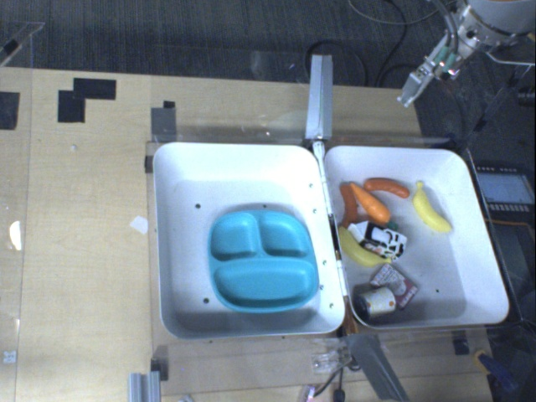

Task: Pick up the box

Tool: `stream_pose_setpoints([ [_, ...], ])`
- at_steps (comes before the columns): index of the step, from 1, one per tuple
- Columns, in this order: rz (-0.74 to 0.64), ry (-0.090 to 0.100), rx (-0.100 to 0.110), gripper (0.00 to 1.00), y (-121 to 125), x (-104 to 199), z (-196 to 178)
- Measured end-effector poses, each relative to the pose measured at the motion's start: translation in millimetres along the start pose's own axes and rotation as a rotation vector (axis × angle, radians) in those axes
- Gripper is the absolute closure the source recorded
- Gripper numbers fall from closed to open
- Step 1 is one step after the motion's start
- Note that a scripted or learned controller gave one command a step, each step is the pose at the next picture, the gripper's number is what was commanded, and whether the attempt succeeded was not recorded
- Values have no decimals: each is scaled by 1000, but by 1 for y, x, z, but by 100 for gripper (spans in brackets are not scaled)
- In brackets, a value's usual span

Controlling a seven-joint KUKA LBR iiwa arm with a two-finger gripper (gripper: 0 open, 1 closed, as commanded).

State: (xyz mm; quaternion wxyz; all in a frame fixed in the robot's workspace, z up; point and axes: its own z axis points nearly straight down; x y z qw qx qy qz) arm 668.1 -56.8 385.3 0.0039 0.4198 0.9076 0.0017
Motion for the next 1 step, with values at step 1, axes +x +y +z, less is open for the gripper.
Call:
stream_pose_setpoints([
  [1,-4,-6,-7,100,2,0,-13],
])
